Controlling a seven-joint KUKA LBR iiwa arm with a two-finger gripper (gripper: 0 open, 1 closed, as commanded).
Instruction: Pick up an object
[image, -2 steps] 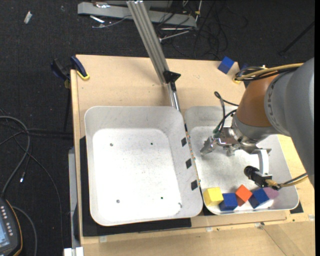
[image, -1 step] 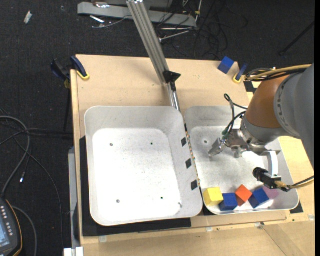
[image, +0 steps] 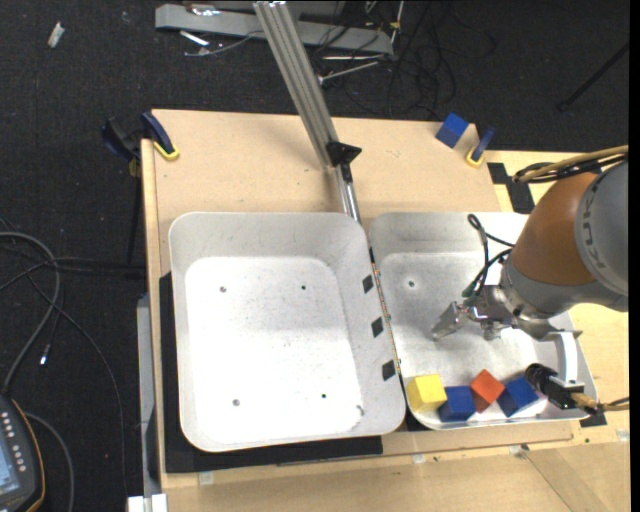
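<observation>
In the right bin (image: 420, 245), along its near edge, lie a yellow cube (image: 427, 390), a blue block (image: 459, 402), an orange-red block (image: 487, 387) and another blue block (image: 519, 396). My gripper (image: 467, 318) hangs over the bin's middle, reaching in from the right, up and back from the row of blocks. Its fingers (image: 445, 323) stand apart with nothing between them. The orange wrist band (image: 560, 235) sits above and right of it.
The left bin (image: 200, 240) lies beside the right one. A blue block (image: 453, 129) rests on the bench at the back right. Clamps (image: 160, 140) grip the bench's far corners. A slanted metal pole (image: 305, 85) comes down to the bins' far edge.
</observation>
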